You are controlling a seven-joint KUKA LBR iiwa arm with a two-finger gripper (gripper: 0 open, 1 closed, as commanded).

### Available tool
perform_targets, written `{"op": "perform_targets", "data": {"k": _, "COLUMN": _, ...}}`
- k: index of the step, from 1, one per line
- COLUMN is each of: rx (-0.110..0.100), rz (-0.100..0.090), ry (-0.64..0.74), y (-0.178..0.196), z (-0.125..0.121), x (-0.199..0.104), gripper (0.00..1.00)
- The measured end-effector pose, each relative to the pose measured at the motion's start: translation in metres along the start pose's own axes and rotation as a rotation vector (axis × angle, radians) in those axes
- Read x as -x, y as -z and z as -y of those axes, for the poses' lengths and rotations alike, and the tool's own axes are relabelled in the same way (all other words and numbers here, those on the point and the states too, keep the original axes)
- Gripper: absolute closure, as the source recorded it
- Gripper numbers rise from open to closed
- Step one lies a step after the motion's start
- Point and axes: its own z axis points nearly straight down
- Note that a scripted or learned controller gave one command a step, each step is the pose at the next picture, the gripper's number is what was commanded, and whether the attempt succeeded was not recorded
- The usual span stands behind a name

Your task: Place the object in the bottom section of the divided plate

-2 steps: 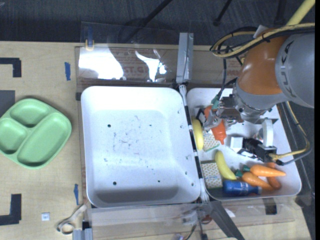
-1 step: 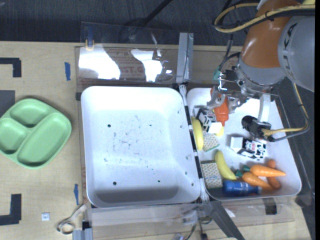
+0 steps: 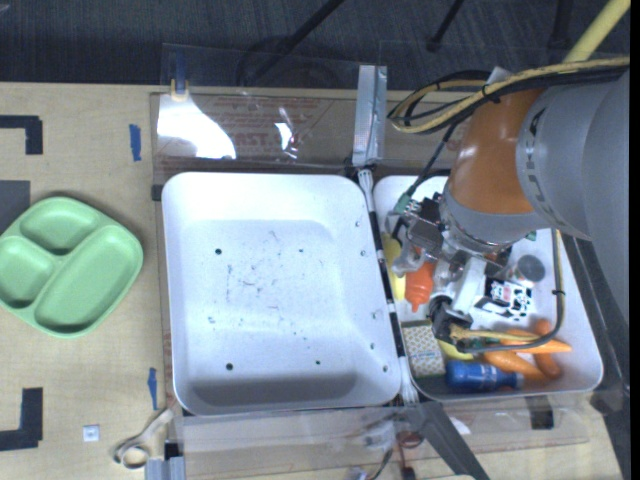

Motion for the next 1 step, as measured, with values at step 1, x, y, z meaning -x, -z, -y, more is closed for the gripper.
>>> {"op": "perform_targets", "data": {"k": 1, "rx": 0.049, "rz": -0.010, "ry": 0.052, "y": -0.0362, "z": 0.0473, "x": -0.0348, "gripper": 1.00}}
